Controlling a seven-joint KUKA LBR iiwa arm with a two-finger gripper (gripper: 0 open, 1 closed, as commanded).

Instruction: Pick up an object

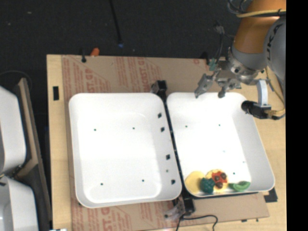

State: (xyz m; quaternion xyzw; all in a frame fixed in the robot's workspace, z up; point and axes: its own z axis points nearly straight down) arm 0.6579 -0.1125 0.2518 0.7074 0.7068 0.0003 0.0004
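With nothing between the fingers, this reads as the approach stage, pick not yet made.

Gripper (211, 91): hangs over the far rim of the right bin (250, 143), fingers spread apart, nothing pinched.

Arm (255, 28): reaches in from the right, orange band above the wrist, well away from the objects.

Objects: small cluster in the near corner of the right bin, against the front wall. Pale yellow round piece (193, 180), teal lump (207, 186), red-orange item with dark spots (220, 177), green piece (240, 185). Exact identities too small to tell; they look like toy food.

Packing: teal lump touches the yellow piece and the red-orange item; green piece sits just beside them, a little apart.

Left bin (120, 148): nothing to aim at there.

Step in hand: my read is pre-grasp, gripper still at the opposite end of the bin from the cluster.

Next move calls for: travel across the bin toward the near wall, then descent on one piece.

Best target, judged: green piece, as it has the most free room around it.

Risk: the wall and tight packing may block a finger.
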